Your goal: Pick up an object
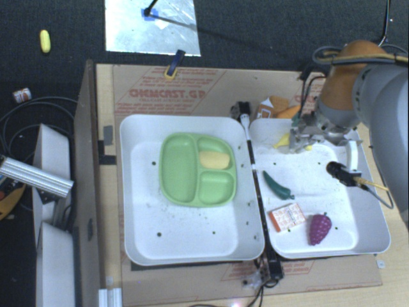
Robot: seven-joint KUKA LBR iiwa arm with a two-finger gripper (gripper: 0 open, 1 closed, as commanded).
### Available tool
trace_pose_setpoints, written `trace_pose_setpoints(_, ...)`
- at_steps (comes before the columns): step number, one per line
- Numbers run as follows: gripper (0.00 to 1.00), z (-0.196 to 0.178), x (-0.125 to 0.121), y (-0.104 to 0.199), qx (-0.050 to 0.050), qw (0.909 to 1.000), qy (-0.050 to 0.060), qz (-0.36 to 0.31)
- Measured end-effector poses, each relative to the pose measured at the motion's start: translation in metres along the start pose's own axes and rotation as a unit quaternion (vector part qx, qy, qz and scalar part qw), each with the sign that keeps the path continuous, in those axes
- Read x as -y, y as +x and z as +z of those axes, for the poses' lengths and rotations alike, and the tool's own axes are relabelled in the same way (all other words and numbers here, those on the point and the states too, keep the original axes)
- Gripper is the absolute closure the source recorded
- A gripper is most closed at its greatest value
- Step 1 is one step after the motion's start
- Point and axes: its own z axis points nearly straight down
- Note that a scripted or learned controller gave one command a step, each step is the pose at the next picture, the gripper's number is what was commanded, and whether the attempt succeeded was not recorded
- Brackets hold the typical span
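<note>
Camera view: the hand (299, 141) hides most of a yellow object (282, 142); its grip unreadable.

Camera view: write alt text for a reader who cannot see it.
A grey robot arm reaches in from the right, its tool low over a yellow object at the back of the right bin, which also holds a green pepper, a small box and purple grapes. The left bin holds a green divided plate with a yellow item.

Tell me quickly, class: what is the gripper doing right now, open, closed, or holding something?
Gripper: low at the far edge of the right bin, beside a yellow object; whether it is open, closed or holding anything cannot be told.
</note>
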Motion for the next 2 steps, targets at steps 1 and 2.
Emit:
trace_pose_setpoints(1, 0.00, 0.000, 0.000, 0.000, 0.000, 1.0000, 0.000, 0.000)
trace_pose_setpoints(2, 1.00, -0.011, -0.001, 0.000, 0.000, 1.0000, -0.001, -0.001)
